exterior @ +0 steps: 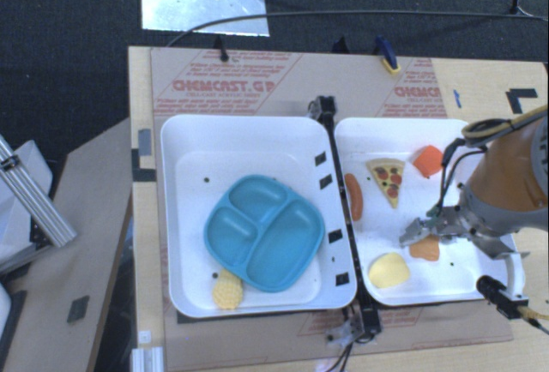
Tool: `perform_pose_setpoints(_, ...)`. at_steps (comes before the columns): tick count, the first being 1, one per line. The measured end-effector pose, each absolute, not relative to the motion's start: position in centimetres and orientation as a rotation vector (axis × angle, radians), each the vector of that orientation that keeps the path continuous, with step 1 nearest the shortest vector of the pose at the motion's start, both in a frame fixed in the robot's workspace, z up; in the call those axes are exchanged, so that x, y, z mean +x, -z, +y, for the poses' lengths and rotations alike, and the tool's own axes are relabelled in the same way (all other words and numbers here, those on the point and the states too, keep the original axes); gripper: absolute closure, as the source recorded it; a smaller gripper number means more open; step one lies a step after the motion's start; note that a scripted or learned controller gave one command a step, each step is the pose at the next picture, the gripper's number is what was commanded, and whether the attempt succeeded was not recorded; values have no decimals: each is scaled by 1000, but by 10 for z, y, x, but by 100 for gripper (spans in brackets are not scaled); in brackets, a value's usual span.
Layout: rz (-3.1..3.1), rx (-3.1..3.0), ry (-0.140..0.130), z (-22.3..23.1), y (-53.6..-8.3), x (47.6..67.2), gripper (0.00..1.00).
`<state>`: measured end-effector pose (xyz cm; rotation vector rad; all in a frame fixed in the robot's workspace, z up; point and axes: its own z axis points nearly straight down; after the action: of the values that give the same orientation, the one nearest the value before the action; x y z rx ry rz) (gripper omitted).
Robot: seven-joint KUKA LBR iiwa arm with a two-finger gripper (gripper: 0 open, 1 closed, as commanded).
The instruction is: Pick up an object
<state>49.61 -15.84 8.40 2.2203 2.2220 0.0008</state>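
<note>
Nearest the camera, the grey two-finger gripper (422,235) hung low beside a small orange plastic piece (425,250), its opening impossible to judge.

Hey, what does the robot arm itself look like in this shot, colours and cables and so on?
The arm has a rounded orange band above a grey wrist section. A dark cable loops over the top of it. At its end sits a small grey metal claw, and a black piece sticks out below the wrist.
</note>
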Motion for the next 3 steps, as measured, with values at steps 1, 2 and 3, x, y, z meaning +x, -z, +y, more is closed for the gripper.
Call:
perform_pose_setpoints(1,2221,2217,-5,-158,-96,498,100)
perform_pose_setpoints(2,2221,2212,-5,-165,-157,504,100)
perform_pose_setpoints(3,2222,2212,-5,-166,-213,495,100)
